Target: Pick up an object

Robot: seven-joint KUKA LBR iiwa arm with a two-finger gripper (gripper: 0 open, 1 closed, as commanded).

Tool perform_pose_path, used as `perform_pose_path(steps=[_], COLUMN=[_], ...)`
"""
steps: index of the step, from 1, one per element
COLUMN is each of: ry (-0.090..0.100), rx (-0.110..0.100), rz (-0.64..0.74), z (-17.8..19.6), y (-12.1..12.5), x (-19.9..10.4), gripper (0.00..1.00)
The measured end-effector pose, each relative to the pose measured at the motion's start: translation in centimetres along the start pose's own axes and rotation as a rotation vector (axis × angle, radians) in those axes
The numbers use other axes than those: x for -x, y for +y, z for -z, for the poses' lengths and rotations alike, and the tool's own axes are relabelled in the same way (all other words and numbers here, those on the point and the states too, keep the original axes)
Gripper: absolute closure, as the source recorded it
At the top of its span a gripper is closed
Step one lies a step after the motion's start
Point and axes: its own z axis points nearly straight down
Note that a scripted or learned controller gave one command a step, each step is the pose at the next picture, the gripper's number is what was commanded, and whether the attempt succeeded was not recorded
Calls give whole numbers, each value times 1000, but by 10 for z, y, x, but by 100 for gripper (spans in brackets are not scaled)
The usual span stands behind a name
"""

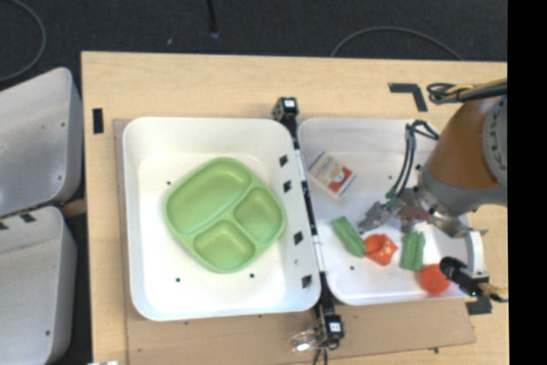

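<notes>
The pincer (pixel 385 216) hangs low in the right bin (pixel 367 141), at the lower right of the frame, its metal tips just above a cluster of small things. From this angle I cannot tell how it is set, and nothing shows in its grip. Just below it lies an orange-red piece (pixel 381 249), with a green stick (pixel 348 236) touching it on the left and a second green piece (pixel 413 251) just to the right. A red piece (pixel 432 279) sits near the bin's lower right corner. Further up the bin, a small white and red box (pixel 330 173) lies apart from the rest.

Across the divider, the left bin (pixel 145 286) carries a green divided plate (pixel 225 214). Both bins rest on the pale counter (pixel 214 81).

My guess is that the arm is in the approach, lining up over the cluster. The next move calls for picking one target cleanly, since those pieces crowd each other.
</notes>
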Motion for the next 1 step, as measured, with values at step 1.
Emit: perform_pose_path(steps=[1], ry=[-1], rx=[5], rz=[-8], z=[12], y=[1], x=[2], gripper=[100])
